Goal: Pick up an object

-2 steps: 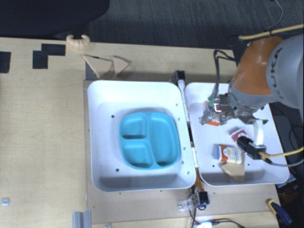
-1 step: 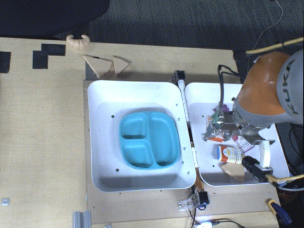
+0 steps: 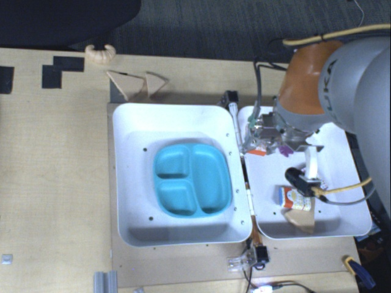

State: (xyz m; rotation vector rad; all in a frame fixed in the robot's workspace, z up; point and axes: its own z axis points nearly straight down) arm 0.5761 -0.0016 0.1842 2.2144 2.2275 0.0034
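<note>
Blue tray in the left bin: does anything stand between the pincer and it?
Nothing loose that I can see. The blue tray lies uncovered in the left bin. The pincer is over the right bin, near its left side. Only the bins' meeting rims lie between them.

There are 2 shallow white bins, the left bin (image 3: 125, 182) and the right bin (image 3: 339, 157). The left one holds 1 blue tray (image 3: 192, 179), which is divided into 3 compartments. The right one holds 4 small things: 1 orange piece (image 3: 257, 152), 1 purple piece (image 3: 285, 151), 1 blue-and-orange packet (image 3: 286, 196) and 1 tan scrap (image 3: 302, 220).
</note>
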